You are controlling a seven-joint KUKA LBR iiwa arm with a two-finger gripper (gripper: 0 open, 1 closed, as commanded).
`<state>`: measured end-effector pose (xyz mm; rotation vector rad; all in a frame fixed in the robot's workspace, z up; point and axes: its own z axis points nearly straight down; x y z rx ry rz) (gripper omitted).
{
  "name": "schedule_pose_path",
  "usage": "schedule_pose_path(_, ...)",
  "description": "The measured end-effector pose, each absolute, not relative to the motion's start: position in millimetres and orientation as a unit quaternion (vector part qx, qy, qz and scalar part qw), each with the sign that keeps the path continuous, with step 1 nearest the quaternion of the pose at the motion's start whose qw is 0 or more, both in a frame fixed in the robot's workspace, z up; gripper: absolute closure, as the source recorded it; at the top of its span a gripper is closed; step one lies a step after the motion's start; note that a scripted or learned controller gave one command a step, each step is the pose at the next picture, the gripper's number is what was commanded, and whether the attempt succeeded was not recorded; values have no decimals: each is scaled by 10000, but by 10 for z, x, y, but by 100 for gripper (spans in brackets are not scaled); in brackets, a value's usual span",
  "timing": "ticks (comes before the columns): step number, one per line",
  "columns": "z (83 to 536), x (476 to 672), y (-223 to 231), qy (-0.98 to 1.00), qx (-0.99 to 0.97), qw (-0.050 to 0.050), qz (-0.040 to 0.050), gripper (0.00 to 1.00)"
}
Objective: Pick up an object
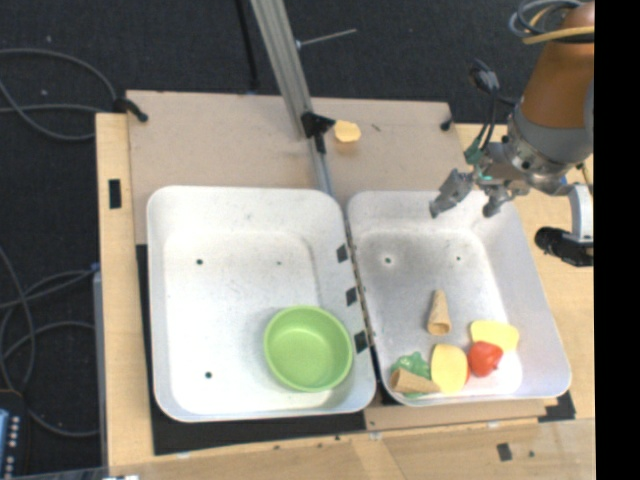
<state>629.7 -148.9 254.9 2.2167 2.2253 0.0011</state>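
Observation:
My gripper (470, 200) hangs over the far right part of the right bin (400, 230), its two fingers spread open with nothing between them. Well below it, near the bin's front, lie a tan cone (438, 313), a yellow piece (449, 366), a red piece (484, 358), another yellow piece (497, 334) and a green-and-tan item (410, 374). They sit close together, some touching.
A green bowl (307, 348) sits in the front right of the left bin (200, 230). A grey metal post (285, 53) rises behind the bins. A small yellow object (347, 132) lies on the board beyond them.

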Motion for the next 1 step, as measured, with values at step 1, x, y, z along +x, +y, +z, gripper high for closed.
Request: schedule_pose_path(1, 2549, 6297, -1490, 7086, 7056, 4, 2, 0)
